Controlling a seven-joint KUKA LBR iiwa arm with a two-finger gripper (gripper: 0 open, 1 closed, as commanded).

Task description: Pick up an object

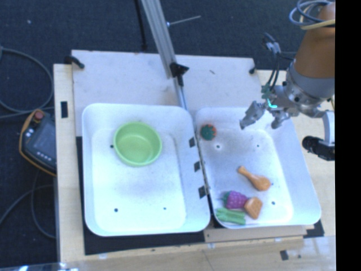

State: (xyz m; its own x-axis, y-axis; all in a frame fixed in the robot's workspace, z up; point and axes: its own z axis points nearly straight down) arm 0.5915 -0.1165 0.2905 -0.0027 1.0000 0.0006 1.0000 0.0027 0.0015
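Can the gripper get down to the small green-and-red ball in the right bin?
Probably yes: the ball sits alone near the bin's far-left corner, the open gripper hovering beside it; the bin wall may crowd one finger.

Fixed overhead camera, slanted down, both bins (141, 168) framed

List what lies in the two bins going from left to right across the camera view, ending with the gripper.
Green bowl in the left bin → small green and red ball at the right bin's far left corner → purple toy → orange drumstick-shaped toy → gripper, fingers spread, nothing between them.
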